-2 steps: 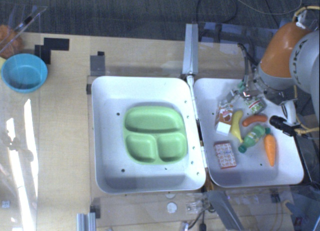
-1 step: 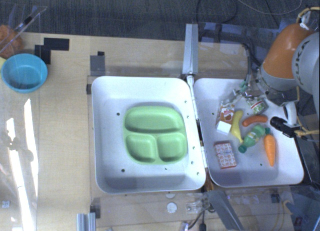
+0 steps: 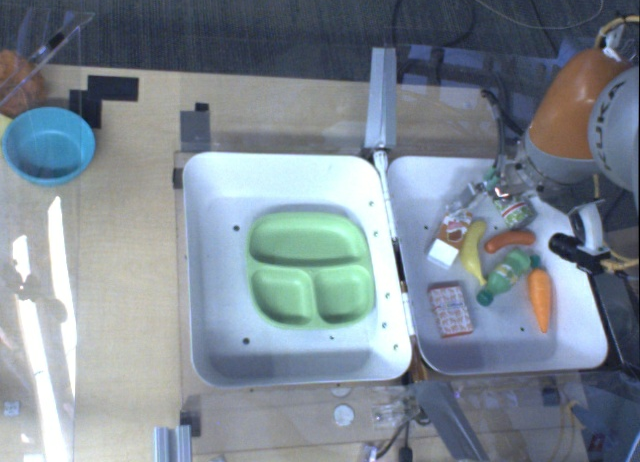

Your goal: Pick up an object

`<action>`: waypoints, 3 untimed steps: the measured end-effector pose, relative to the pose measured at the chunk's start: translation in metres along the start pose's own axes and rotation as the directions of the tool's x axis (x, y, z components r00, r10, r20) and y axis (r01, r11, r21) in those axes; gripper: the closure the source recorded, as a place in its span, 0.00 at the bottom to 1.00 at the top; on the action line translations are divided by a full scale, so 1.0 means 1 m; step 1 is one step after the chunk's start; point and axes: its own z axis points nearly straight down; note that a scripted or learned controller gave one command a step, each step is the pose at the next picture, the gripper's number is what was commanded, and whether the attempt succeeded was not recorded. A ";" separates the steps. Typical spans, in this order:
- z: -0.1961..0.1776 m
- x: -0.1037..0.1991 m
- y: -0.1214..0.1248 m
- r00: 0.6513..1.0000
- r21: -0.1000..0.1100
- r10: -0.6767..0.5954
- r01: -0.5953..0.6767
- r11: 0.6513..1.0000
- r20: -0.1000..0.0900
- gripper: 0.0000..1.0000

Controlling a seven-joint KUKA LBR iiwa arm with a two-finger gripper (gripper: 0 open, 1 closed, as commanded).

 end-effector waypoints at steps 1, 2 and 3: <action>0.000 0.006 0.003 0.999 0.003 -0.048 0.048 0.999 0.008 0.00; -0.001 0.014 -0.005 0.988 -0.001 -0.153 0.153 0.988 0.007 0.00; -0.003 0.018 -0.019 0.992 0.002 -0.126 0.126 0.992 0.002 0.00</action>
